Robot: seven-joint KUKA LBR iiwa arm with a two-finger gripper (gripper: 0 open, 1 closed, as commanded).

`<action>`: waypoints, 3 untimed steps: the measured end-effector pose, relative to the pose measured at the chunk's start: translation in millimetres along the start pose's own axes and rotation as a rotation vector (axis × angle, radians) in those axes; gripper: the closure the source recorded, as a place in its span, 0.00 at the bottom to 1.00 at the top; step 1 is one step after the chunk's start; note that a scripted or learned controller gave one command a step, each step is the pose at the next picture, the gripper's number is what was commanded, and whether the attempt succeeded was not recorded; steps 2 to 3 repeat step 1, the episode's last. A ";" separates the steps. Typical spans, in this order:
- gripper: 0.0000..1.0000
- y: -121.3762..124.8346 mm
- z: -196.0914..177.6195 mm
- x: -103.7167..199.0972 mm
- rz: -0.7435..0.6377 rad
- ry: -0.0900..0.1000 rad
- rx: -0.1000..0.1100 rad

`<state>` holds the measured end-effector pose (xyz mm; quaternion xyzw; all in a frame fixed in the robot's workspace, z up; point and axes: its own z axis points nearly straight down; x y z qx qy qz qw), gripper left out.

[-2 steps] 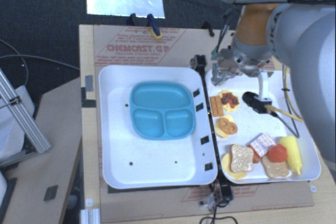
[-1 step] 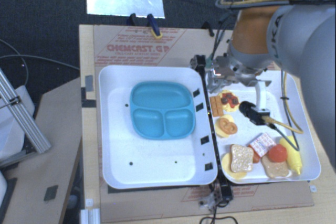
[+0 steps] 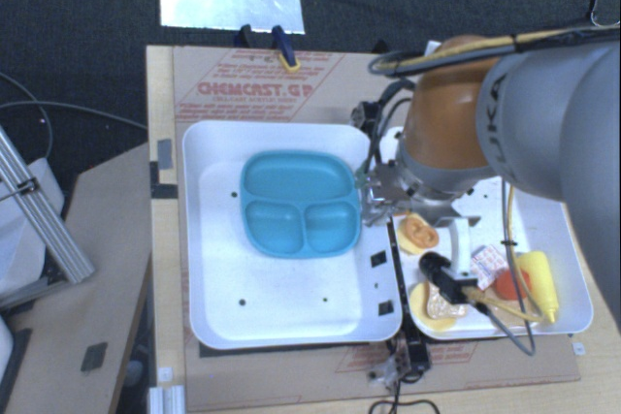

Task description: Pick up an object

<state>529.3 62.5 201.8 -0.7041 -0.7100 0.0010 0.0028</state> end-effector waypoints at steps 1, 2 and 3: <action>0.00 3.8 -0.7 -3.1 0.007 -0.002 -0.006; 0.00 3.8 -0.7 -3.1 0.007 -0.002 -0.006; 0.00 3.8 -0.7 -3.1 0.007 -0.002 -0.006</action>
